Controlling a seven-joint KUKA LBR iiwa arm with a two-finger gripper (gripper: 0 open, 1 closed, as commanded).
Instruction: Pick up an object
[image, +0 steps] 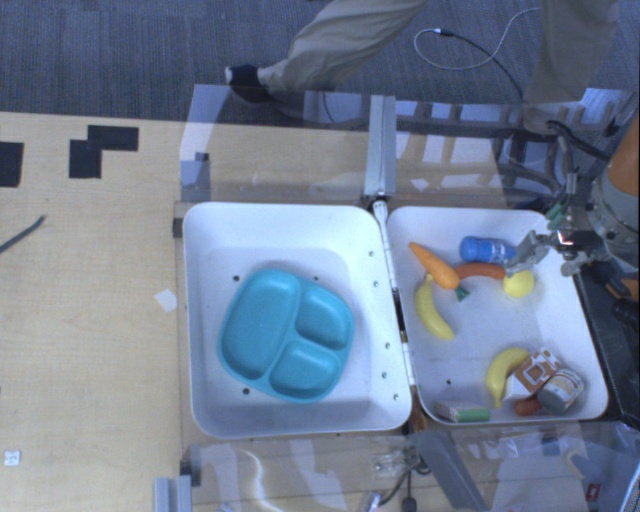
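1. The worktop (90, 300) is carrying two white bins; the left bin (200, 330) is holding a blue divided plate (287, 333).
2. The right bin (575, 330) is holding a carrot (433, 264), two bananas (432, 310) (503, 371), a blue bottle (487, 249), a lemon (518, 284) and a small box (535, 374).
3. The arm is entering at the right, largely cut off.
4. The gripper (535, 250) is hanging beside the bottle, just above the lemon; its jaws are too small to judge.
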